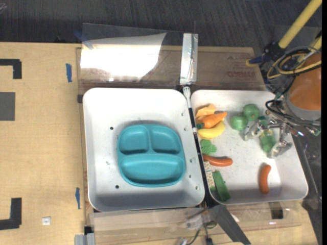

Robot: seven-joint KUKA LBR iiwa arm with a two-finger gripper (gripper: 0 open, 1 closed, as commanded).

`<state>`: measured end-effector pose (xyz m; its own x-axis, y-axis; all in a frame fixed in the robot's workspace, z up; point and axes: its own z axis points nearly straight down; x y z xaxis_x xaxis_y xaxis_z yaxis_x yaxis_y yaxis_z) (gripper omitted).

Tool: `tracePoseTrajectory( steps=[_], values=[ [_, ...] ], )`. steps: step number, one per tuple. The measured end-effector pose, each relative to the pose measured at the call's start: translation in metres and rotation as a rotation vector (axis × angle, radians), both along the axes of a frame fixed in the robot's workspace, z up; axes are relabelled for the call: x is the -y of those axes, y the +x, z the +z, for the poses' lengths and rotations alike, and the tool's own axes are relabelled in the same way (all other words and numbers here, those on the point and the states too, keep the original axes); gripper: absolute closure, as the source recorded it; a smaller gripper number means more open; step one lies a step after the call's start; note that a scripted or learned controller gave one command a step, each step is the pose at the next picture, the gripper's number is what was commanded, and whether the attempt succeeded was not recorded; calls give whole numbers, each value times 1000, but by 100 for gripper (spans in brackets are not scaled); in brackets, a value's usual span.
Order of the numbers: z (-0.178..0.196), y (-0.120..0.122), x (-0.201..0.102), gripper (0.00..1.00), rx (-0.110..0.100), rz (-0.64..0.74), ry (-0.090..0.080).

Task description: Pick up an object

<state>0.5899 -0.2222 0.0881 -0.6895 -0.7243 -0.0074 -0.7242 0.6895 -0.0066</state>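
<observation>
Gripper (266, 137) low in right bin (288, 188) near its far right corner, jaws wide, among green toys (244, 117), holding nothing visible

The arm (306, 93) comes in from the right edge, its orange band just above the wrist, near the right bin's far right corner. The wrist points down and leftward into that bin, cables looped around it. The gripper (265, 137) hangs low by the bin's right side, its metal fingers (251, 132) spread apart
</observation>
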Motion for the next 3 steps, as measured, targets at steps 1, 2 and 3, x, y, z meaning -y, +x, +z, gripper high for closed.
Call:
tracePoseTrajectory(
  steps=[1, 2, 3],
  values=[
    [1, 55, -46, 0, 1, 20, 0],
    [0, 55, -1, 0, 0, 177, 0],
    [1, 64, -32, 0, -1, 170, -2]
  ],
)
